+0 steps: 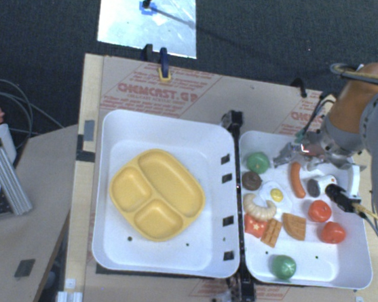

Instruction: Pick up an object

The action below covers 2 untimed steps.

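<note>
The right bin [352, 269] holds several toy foods. Among them are a green ball [257, 162], an orange sausage [297, 179], a brown round piece [251, 181], a fried egg [276, 194], two red tomatoes [319, 211] [333, 232] and a green lime [283, 266]. My gripper [311, 157] hangs low over the bin's far side, just above the sausage's upper end and to the right of the green ball. I see nothing held in it.
In the left bin [106, 239] lies a yellow divided plate [157, 193]. A black divider [234, 200] runs between the bins. A toast slice [295, 225], a waffle stick [272, 232] and a red cube [255, 225] crowd the right bin's middle.
</note>
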{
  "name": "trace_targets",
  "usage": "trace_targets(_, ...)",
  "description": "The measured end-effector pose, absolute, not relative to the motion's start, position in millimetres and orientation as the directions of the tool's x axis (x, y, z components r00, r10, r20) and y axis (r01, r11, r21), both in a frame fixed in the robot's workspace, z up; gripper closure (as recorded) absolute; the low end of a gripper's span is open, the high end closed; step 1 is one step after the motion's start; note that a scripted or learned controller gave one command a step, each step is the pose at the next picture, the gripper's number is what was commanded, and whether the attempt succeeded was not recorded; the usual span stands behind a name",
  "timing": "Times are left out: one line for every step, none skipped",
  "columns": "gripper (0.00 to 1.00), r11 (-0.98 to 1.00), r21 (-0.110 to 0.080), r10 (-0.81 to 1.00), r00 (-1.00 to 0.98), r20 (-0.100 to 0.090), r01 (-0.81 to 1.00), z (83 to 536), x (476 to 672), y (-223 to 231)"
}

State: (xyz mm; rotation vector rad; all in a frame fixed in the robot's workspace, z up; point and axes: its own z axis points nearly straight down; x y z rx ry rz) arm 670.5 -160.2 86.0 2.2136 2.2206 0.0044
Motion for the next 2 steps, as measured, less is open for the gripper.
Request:
trace_targets(1.0,0.007,0.009,1.0,-0.007,-0.003,1.0,97.7,670.9,-158.8)
trace_targets(1.0,0.011,0.014,1.0,-0.011,0.001,1.0,198.2,671.9,-98.8)
